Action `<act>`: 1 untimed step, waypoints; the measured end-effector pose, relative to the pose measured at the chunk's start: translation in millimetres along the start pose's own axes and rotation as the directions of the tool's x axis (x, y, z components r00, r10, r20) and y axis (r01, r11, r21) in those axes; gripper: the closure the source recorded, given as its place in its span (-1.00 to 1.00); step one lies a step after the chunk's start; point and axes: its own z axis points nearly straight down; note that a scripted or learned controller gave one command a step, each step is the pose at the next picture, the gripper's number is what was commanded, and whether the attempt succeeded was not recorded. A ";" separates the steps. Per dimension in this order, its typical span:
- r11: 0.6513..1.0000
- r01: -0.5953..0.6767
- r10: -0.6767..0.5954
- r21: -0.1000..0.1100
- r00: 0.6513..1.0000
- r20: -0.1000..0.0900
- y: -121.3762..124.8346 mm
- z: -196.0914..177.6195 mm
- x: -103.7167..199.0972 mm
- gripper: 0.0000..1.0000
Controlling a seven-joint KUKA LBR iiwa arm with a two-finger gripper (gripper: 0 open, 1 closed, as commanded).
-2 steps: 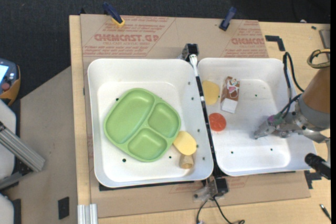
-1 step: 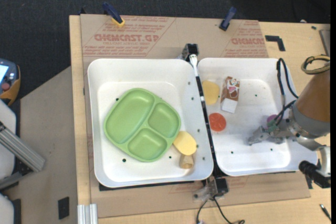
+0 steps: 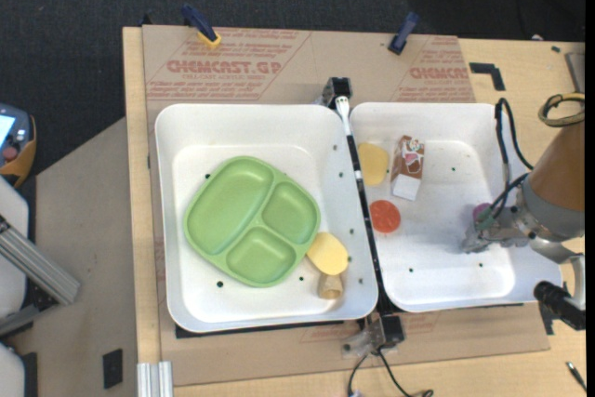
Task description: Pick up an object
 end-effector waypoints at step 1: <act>1.000 -0.001 0.001 -0.001 1.000 0.002 -0.4 10.8 -39.4 1.00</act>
